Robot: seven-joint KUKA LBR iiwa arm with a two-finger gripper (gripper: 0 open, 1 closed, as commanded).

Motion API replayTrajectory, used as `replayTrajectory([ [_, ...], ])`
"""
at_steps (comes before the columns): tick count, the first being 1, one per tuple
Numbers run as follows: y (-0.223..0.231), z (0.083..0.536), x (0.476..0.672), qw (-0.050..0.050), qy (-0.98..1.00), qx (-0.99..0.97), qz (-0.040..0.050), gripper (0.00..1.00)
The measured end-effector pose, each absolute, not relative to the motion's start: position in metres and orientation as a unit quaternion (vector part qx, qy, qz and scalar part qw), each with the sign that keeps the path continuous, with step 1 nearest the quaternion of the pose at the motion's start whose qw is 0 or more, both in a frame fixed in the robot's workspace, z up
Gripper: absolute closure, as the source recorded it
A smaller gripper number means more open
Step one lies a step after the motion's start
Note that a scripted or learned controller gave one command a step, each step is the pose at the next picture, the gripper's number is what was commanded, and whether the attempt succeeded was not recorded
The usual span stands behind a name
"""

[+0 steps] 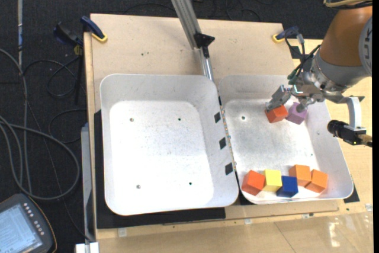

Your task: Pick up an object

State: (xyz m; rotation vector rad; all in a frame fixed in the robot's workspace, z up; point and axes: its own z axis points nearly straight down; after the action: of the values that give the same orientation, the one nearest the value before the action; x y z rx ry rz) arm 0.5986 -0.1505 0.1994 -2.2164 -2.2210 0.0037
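Dark carpet strewn with black cables surrounds a pale wooden table [154,47] that carries two shallow white bins side by side. Far to the gripper's left lies the left bin [155,142], smooth plastic with rounded corners, its floor speckled with dark flecks. A slanted metal pole [180,0] runs down from the top toward the seam between the bins. The right bin [260,145] holds everything else. The gripper [288,98] hangs over its upper part, and whether its fingers are spread or closed cannot be told. Directly beneath it, touching each other, sit an orange-red block [276,114] and, on the right, a lilac block [296,114], both matte with soft edges. Well below the gripper, along the bin's near wall, five blocks cluster in a row: orange [254,181], yellow [273,179], blue [289,186], then two more orange ones [301,173] [318,180].
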Motion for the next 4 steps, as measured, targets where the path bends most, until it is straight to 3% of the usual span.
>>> replayTrajectory([
  [1, -0.151, 0.202, 0.600, 0.000, -0.708, -0.706, 0.0002, 0.00],
  [3, -0.152, 0.092, 0.596, 0.001, -0.707, -0.707, 0.0014, 0.00],
  [4, -0.152, 0.106, 0.598, -0.001, -0.707, -0.708, -0.0005, 1.00],
])
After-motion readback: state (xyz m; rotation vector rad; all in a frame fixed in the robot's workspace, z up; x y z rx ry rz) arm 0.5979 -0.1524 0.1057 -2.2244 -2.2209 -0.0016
